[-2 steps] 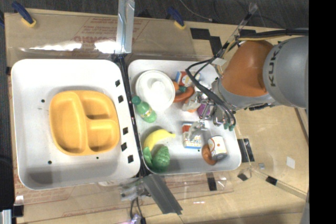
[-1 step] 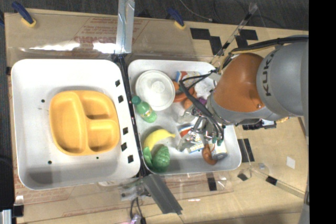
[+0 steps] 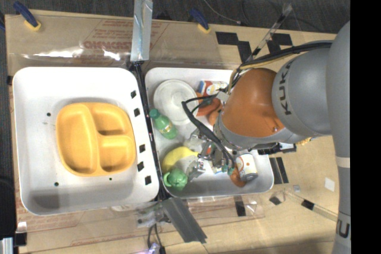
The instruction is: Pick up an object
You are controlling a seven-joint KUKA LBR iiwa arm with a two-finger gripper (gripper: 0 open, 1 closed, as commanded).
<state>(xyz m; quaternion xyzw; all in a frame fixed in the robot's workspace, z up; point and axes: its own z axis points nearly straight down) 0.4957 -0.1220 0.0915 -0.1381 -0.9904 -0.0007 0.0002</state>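
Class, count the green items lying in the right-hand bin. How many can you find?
2. One green bottle lies by the bin's left wall, below the white bowl; one green toy sits in the bottom-left corner beside the yellow fruit. The arm may hide others.

Tabletop point(image 3: 178, 33) brown, cardboard-like, with clear plastic sheet taped over the back part. Two shallow white bins sit directly on it, side by side, touching: left bin point(image 3: 30, 128), right bin point(image 3: 262, 184). Silver tape strip point(image 3: 141, 30) runs back from the seam between them. Blue clips point(image 3: 27, 15) and point(image 3: 199, 19) on the far edge. Black tape marks point(image 3: 238, 41) near the right bin.
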